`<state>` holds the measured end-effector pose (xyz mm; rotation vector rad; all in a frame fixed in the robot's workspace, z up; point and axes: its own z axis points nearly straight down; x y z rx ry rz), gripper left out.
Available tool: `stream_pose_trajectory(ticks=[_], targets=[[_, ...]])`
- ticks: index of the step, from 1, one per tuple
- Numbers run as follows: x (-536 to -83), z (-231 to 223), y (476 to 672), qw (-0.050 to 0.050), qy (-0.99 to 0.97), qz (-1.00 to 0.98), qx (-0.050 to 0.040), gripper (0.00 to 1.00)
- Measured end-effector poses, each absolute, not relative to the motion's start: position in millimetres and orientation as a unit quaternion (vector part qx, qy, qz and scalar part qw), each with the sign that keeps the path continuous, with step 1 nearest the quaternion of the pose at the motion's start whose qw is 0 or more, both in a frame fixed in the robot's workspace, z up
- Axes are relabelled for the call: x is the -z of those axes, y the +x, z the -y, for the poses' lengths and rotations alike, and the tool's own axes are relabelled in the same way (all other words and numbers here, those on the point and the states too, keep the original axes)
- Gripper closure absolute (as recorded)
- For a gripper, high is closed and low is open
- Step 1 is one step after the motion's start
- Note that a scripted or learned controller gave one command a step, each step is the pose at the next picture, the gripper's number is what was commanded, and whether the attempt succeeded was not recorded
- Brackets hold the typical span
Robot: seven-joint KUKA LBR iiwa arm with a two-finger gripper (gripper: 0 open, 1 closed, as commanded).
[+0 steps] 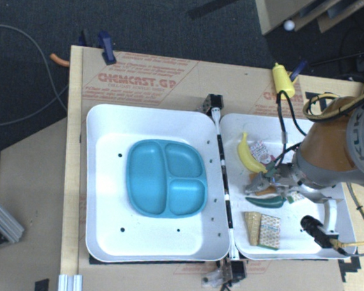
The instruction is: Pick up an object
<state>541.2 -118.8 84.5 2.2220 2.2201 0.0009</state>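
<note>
Bench boards are seen bearing the right bin, near whose middle the gripper is held low, just beside a banana and a green item. Whether it is closed cannot be told. The grasp step is judged in hand; a secure closure, then a lift, is called for.

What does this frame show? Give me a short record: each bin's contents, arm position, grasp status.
left bin: one blue divided plate, roughly centred
right bin: yellow banana, crumpled wrapper beside it, teal item, tan patterned packet near the front edge
arm: reaches in from the right, over the right bin
gripper: down among the items, just below the banana
grasp status: cannot tell; nothing visibly lifted
</note>
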Motion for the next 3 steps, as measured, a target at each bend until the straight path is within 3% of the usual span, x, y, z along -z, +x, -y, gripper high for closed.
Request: stream_pose_trajectory(ticks=[1, 2, 3], targets=[[-84, 100, 550.1, 0.0, 0.707, -0.707, -0.0004, 0.0], [-94, 100, 550.3, 0.001, 0.707, -0.707, -0.0006, 1.0], [-185, 39, 580.1, 0.0, 0.706, -0.708, -0.001, 1.0]])
